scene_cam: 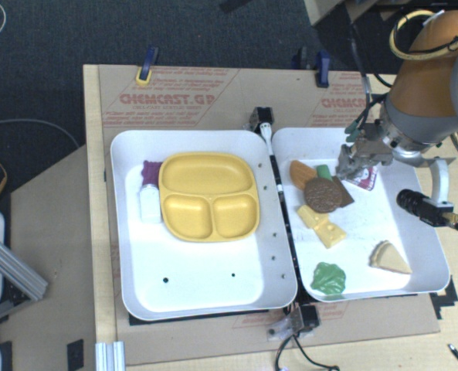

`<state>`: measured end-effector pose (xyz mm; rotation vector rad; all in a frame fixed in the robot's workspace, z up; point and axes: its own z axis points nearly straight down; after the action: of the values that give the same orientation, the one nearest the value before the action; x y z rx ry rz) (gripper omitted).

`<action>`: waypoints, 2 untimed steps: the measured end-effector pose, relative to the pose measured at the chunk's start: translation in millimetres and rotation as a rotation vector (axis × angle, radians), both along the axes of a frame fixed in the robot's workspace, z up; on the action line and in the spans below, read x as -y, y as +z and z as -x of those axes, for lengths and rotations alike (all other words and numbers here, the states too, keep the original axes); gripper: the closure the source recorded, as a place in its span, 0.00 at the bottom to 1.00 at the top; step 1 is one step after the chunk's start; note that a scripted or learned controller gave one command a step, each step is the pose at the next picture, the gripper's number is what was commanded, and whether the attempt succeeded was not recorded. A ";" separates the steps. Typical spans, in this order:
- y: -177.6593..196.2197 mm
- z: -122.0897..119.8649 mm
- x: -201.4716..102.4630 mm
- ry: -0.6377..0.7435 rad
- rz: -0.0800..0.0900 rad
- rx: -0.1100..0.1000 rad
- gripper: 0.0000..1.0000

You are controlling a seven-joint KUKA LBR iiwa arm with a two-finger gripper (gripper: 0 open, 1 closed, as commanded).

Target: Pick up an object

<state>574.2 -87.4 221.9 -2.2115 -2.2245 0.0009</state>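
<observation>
Left bin has a yellow divided plastic tray (209,195). Right bin: round brown cookie-like disc (323,195), yellow cheese bits (322,226), green lump (328,277). Gripper (357,165) sits low just right of the disc w/ nothing visibly lifted, so imo the pick isn't done.

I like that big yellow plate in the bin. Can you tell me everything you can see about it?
The yellow plate is a smooth tray with rounded corners that looks like plastic. It has three sections: one wide one along the far side and two smaller ones side by side in front. All three sections look bare. It lies flat, right side up, in the far part of the left bin. At its left edge sit a purple thing and a white thing, close against it.
</observation>
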 end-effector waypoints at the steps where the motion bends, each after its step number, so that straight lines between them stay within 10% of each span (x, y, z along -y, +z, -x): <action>1: -9.4 -1.7 -54.9 -0.001 0.001 0.000 1.00; 2: -10.4 -3.3 -100.4 -0.001 0.001 0.002 1.00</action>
<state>577.5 13.0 211.5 -2.2145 -2.2246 0.0004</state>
